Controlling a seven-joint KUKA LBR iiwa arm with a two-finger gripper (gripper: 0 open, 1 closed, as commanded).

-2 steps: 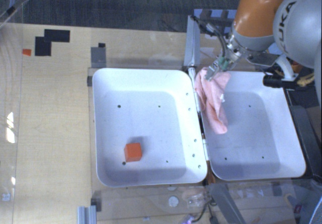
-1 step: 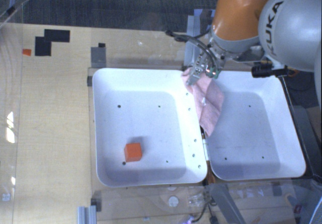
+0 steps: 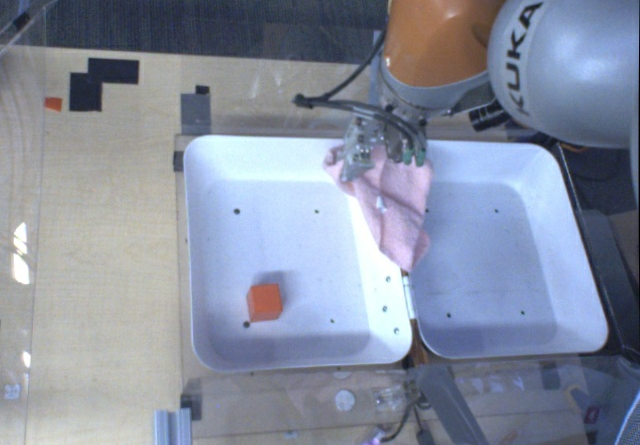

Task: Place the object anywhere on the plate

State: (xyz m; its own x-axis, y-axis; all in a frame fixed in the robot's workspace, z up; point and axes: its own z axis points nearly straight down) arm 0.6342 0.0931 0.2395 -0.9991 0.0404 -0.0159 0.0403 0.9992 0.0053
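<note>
While my gripper (image 3: 380, 148) hangs over the seam between both bins, its fingers pinch a pink cloth (image 3: 395, 208) by one corner, so it drapes straight below, clear of the floor for carrying. Orange block (image 3: 265, 302) sits far down-left in left bin (image 3: 215, 333). Can't spot a plate.

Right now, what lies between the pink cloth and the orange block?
Bare white floor of the left bin, from the cloth to the block, in the camera view.
</note>
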